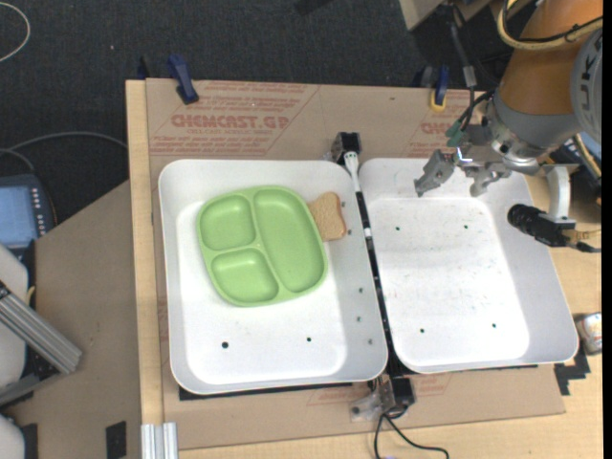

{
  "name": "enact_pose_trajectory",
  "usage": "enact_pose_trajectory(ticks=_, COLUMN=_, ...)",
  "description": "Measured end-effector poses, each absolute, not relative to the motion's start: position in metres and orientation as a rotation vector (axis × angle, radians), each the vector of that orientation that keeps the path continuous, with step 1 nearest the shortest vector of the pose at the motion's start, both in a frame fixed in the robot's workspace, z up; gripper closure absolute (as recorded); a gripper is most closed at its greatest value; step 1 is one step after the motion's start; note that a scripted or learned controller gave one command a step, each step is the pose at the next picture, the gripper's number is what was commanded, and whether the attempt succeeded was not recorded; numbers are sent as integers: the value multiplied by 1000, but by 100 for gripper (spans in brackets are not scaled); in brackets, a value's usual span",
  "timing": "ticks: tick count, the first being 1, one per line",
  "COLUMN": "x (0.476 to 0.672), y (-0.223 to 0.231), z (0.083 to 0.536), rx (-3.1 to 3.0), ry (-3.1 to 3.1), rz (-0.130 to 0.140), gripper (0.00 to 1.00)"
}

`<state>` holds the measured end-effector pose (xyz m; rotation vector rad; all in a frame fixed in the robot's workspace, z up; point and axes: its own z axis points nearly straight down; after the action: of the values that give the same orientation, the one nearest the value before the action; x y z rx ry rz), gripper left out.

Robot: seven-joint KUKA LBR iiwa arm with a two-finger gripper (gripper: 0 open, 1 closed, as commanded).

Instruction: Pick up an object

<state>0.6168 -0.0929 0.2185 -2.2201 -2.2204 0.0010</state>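
Camera view: plate [262, 245] left of hand [456, 177].

Bright even overhead light, soft faint shadows, mild grain, slightly soft focus

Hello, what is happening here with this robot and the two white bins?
A grey and orange robot arm reaches in from the right, its gripper open over the far edge of the right bin, holding nothing. The things to pick, a green divided plate and a tan sponge-like piece touching its rim, lie in the left bin.
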Motion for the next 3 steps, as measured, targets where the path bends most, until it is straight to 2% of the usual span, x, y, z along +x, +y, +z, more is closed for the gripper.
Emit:
enact_pose_trajectory(ticks=1, x=618, y=-93, z=230, rx=-2221, ry=-2224, rz=-2, gripper=100)
enact_pose_trajectory(ticks=2, x=663, y=-105, z=426, rx=-2233, ry=-2238, rz=-20, gripper=100)
enact_pose_trajectory(ticks=3, x=607, y=-105, z=331, rx=-2217, ry=-2212, rz=11, gripper=100)
